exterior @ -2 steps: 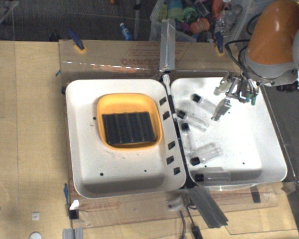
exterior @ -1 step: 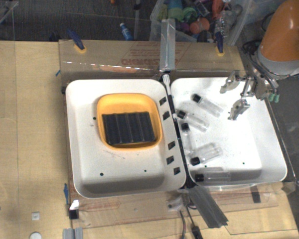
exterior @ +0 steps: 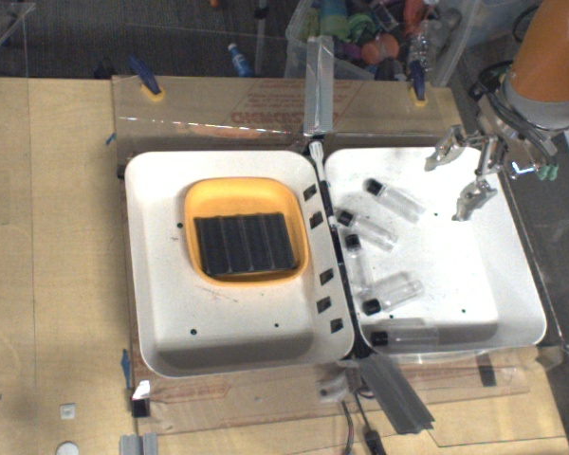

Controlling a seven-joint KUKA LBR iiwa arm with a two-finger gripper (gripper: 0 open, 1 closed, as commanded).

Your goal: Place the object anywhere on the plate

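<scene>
While the gripper [exterior: 465, 173] hangs over the upper right part of the right bin [exterior: 512, 282], its 2 fingers stand spread apart with nothing between them: 1 fingertip sits up by the bin's top edge, the other lower and further right, above bare white floor.

Clear vials with black caps lie in that bin, at least 4 of them, all flat on their sides. The upper vial [exterior: 393, 198] lies nearest the gripper, its long axis running from upper left to lower right, black cap at the upper left end. Just below it the second vial [exterior: 368, 229] lies on much the same slant, cap toward the divider between the bins. A third vial [exterior: 353, 254] rests close against the divider; its direction is hard to read. The lower vial [exterior: 391, 293] slants the other way, cap at the lower left, body rising to the right.

The arm enters from the upper right corner, its orange band [exterior: 550, 50] above the grey wrist, and the gripper points down and leftward into the bin.

The yellow plate [exterior: 201, 202] sits in the left bin [exterior: 161, 330], carrying a dark ribbed slab [exterior: 245, 244] with its ribs running near vertically in the view.
</scene>
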